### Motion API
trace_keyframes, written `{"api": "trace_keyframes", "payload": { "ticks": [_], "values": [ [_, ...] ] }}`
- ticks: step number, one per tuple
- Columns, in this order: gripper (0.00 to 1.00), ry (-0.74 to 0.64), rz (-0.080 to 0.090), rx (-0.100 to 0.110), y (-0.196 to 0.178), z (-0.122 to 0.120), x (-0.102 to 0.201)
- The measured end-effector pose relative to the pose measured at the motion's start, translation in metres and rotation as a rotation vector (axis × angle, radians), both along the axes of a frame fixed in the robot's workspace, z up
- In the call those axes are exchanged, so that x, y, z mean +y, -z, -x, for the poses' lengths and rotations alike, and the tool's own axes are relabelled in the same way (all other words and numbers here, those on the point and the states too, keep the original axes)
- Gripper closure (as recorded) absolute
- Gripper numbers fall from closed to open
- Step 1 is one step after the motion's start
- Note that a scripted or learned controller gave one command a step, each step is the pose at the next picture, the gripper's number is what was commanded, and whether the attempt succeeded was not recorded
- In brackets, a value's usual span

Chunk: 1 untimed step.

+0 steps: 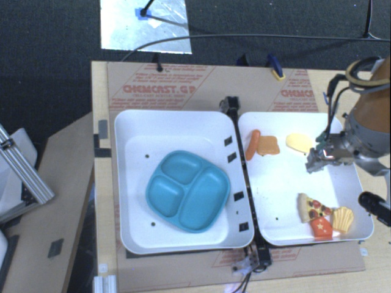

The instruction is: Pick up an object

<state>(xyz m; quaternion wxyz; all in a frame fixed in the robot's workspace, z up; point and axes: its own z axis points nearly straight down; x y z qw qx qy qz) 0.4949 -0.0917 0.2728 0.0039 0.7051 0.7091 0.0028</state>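
The left bin (pixel 177 124) holds a blue divided plate (pixel 188 190), which lies toward the near side of that bin with its three compartments bare. A black strip with clips (pixel 239 170) runs between this bin and the right bin (pixel 287 231), the two sitting edge to edge on a sheet of brown cardboard (pixel 183 81). Taking the right bin as the landmark: in its far left corner, close to the dividing strip, lies an orange toy sausage (pixel 252 144), and touching it on the right is a flat orange piece (pixel 268 145). Further right along the far side lies a pale yellow piece (pixel 299 143). Just right of that piece, over the bin's right half, is the gripper (pixel 319 160), a grey metal head at the end of the arm (pixel 369 124), which comes in over the bin's right rim. Whether its fingers are apart or together cannot be told from this angle, and nothing is seen between them. In the bin's near right corner lie three toys bunched together: a pizza slice (pixel 311 207), a red piece (pixel 322 227) just below it, and a yellow ridged shell shape (pixel 343 219) to their right. All of these lie on the bin floor.
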Motion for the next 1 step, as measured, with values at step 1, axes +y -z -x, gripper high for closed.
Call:
{"api": "trace_keyframes", "payload": {
  "ticks": [1],
  "values": [
    [1.00,-0.005,-0.003,0.005,0.0001,-0.0187,0.0541]
  ]
}}
